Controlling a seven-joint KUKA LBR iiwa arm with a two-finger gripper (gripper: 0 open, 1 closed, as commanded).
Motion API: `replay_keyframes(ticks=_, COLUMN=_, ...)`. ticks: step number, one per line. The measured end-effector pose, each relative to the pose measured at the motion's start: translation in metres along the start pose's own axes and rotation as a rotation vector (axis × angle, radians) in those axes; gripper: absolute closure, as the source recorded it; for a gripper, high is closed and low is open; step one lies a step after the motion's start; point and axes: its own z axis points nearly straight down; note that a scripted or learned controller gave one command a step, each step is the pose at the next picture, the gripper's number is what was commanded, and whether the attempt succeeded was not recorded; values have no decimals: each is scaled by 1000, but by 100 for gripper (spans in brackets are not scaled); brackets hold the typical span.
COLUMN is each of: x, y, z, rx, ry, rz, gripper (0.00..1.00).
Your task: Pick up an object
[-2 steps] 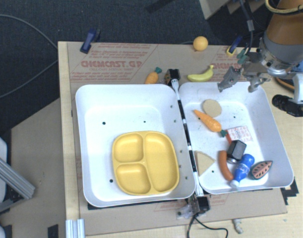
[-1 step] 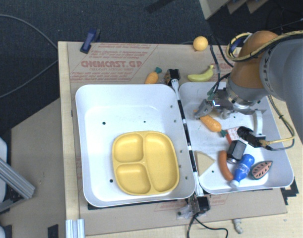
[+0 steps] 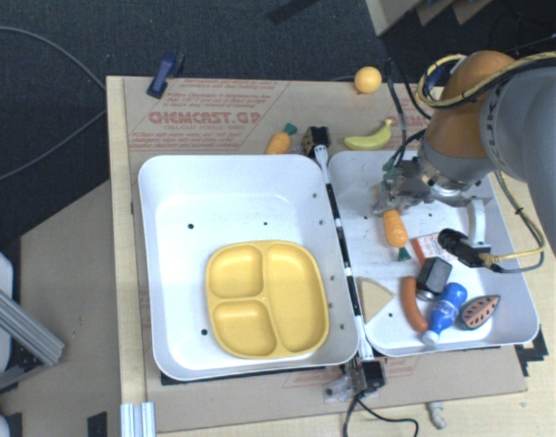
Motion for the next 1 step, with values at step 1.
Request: replay_keyframes(ticks=1, x=36, y=-42, z=-104, rx=0, ry=0, rz=-2, gripper=100)
